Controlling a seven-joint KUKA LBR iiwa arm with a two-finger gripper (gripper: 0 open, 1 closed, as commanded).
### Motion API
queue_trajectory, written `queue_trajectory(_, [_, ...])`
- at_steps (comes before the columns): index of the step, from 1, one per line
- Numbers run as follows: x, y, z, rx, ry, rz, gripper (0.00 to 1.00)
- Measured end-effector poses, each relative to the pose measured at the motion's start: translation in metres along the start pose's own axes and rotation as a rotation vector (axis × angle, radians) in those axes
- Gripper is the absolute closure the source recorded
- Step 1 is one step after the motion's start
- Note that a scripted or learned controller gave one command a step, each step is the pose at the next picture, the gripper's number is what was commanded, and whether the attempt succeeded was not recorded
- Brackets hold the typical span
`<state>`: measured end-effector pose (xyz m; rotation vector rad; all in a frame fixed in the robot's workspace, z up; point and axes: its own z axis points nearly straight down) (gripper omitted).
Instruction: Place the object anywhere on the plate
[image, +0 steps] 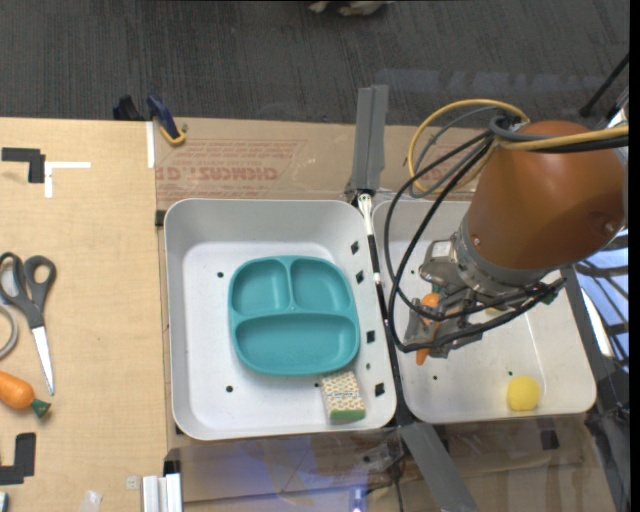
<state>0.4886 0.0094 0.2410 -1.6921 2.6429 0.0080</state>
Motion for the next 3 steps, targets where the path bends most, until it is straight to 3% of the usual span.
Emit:
queue_trajectory(1, [-0.094,-0.02,-0.004,0.003,0.002,0.131,1.0])
queue_trajectory(2, [-0.133,0.032,-0.089,0.004,0.001,0.058,1.0])
queue_trajectory(3, [-0.132,0.032,-0.088,0.003,0.002,0.059,0.0])
